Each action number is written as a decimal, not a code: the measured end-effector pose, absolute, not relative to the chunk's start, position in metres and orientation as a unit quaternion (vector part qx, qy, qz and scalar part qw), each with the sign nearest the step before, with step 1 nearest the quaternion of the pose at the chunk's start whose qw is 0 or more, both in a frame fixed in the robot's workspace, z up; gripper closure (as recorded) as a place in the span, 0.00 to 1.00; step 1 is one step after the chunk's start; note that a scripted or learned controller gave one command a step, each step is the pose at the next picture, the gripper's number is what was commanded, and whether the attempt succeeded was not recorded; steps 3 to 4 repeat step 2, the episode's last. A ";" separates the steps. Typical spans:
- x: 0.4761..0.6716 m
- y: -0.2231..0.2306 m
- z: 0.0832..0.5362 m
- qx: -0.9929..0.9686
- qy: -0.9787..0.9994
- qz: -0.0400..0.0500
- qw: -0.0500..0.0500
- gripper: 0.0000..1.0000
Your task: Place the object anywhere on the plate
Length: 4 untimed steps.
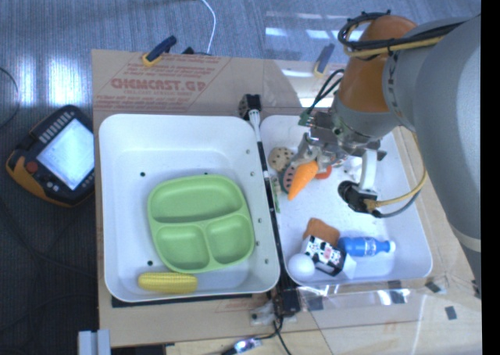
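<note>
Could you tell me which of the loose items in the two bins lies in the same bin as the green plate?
The yellow corn cob, beside the green plate. The carrot, bottle and others sit in the right bin.

We see a thick grey arm [445, 103] with a rounded orange band [373, 72] above its wrist. Black and yellow cables [361, 26] loop over the band, a green wire runs beside it, and another yellow-and-black cable [406, 193] curves below the metal gripper [324, 154].
</note>
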<state>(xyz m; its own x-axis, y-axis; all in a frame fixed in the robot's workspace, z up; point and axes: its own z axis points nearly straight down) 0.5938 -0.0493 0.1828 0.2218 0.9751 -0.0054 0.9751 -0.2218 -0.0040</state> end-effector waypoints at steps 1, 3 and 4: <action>0.585 0.022 0.182 0.821 0.571 -0.003 -0.002 1.00; 0.585 0.021 0.182 0.821 0.571 -0.003 -0.001 0.00; 0.585 0.021 0.182 0.821 0.571 -0.003 -0.001 0.00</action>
